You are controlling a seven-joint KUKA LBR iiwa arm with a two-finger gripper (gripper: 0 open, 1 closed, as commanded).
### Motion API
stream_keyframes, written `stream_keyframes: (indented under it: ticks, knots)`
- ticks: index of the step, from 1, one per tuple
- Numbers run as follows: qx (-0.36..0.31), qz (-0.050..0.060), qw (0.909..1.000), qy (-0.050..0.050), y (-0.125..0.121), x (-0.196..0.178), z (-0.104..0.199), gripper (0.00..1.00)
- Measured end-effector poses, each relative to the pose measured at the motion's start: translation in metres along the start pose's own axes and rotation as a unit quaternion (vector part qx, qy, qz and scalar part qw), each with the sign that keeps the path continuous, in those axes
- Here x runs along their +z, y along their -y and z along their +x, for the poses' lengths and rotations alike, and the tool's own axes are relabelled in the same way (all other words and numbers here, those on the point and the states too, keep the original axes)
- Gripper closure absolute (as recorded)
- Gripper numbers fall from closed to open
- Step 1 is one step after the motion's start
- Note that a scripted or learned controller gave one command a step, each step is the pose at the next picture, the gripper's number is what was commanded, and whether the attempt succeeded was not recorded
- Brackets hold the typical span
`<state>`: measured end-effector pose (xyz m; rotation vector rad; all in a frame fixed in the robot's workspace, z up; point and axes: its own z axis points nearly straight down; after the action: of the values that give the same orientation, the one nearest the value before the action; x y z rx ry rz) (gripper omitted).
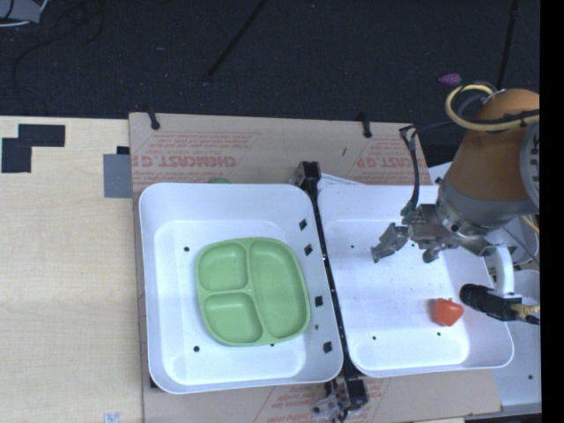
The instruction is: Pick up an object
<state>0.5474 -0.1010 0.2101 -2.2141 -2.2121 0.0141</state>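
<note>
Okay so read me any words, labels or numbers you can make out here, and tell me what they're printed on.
Faint red print on the cardboard sheet behind the bins: mirrored and blurred, not reliably readable.
More red print on the cardboard's front edge: too blurred to read.
Green divided plate, white bins: no text visible.

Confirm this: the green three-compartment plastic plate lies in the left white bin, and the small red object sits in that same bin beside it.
Not quite. The green three-compartment plastic plate does lie in the left white bin, but the small red object sits in the right white bin, near its right wall, as the camera view shows.
</note>
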Motion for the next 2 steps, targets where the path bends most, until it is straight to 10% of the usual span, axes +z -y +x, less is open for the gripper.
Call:
stream_keyframes:
  ticks: [2]
  knots:
    - [0.000,-0.003,1.0000,0.000,-0.011,0.048,-0.006,0.00]
